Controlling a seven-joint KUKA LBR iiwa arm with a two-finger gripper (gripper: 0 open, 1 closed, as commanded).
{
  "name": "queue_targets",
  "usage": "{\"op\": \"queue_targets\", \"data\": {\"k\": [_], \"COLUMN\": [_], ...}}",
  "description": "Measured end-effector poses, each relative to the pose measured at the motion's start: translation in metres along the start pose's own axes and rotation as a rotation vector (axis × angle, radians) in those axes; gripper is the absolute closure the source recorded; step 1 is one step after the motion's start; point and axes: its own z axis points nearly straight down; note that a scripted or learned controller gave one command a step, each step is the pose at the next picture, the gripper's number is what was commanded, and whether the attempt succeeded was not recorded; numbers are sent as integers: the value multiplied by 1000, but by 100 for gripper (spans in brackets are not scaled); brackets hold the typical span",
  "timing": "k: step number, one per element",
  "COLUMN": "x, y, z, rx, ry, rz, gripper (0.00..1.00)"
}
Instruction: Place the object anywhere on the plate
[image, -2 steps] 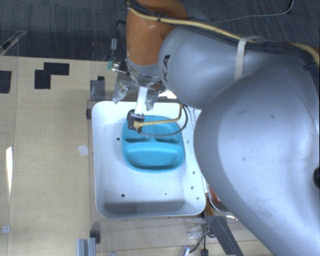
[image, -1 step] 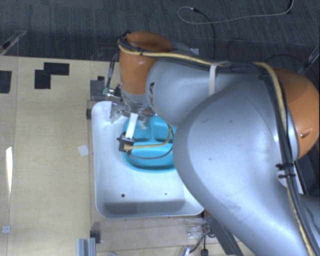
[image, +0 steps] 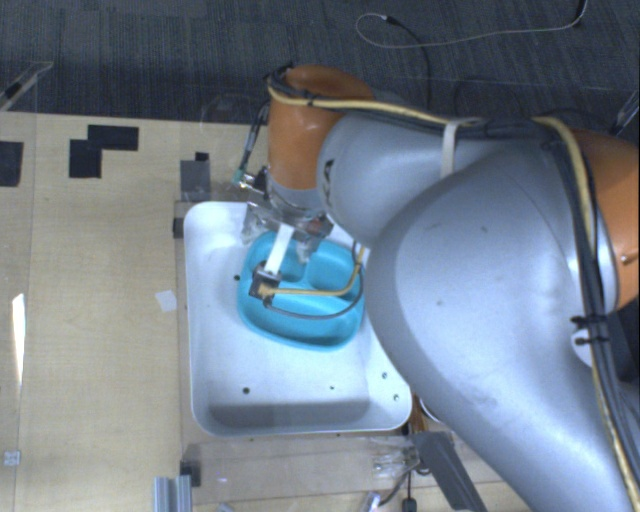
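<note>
While the gripper (image: 288, 222) hangs low over the white bin (image: 265, 405), I see the blue plate (image: 300, 328) lying in that bin directly beneath it. Whether the gripper is spread or pressed together I cannot tell from here, nor whether it carries anything.

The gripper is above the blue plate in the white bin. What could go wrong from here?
1. The gripper is close over the blue plate; going lower, it might push the plate across the white bin.
2. Whether it holds an object is hidden here, so a release may leave nothing on the plate.
</note>
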Motion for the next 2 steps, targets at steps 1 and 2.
{"op": "queue_targets", "data": {"k": [1, 2], "x": [5, 6], "y": [-4, -6], "z": [-6, -13], "rx": [1, 9], "ry": [9, 8], "rz": [-5, -8], "gripper": [100, 100]}}
